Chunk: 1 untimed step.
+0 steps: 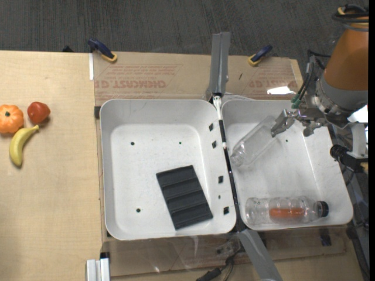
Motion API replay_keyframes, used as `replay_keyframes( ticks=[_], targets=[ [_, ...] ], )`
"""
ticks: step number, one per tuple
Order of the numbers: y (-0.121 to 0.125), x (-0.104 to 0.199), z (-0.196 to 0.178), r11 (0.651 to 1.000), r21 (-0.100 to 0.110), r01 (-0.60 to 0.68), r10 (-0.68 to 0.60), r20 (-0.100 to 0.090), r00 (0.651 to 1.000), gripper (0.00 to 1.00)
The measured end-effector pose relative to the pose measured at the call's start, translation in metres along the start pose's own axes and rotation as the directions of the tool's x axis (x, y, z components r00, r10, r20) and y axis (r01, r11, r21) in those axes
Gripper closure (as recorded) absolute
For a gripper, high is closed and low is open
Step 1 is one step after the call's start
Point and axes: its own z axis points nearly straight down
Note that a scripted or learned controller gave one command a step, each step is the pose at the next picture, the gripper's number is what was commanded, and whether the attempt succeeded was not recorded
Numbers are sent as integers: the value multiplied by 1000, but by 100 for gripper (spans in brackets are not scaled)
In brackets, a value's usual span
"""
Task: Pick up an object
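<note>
The clear bottle [255,142] was the closest candidate, lying tilted in the right bin [328,174] with its upper end right at the gripper [291,122]. The gripper hung over the far right part of that bin, and honestly I couldn't tell how it was set: the metal bits at the tip blurred into the bottle's end, so whether it was pinching the plastic or just sitting next to it was anyone's guess.

My take on handling: that bottle looked empty and see-through, so probably very light, thin-walled and squashy. Smooth round plastic like that tends to roll or squirt out of a two-finger pinch. I'd have gone across the body where it's widest, or at the neck where it's stiffer, rather than on the sloped shoulder.

Nearer the camera than the gripper, along the front wall of the same bin, lay a second clear bottle [286,209] on its side with something orange inside and a dark cap pointing right. It looked a bit heavier thanks to the contents, with the same rolling problem.

Further left of the gripper, in the left bin [117,157], a dark ribbed slab [184,196] lay flat. It seemed stiff and low, so tough to get fingers under.

Way off left on the surface [47,215] were a banana [19,145], an orange [10,119] and a red fruit [38,112], well apart from the arm.
</note>
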Motion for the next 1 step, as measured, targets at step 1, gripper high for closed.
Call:
replay_keyframes(
  ticks=[1],
  targets=[
    [-43, -13, 134, 1000, -1, -5, 5, -1, 1000, 0]
  ],
)
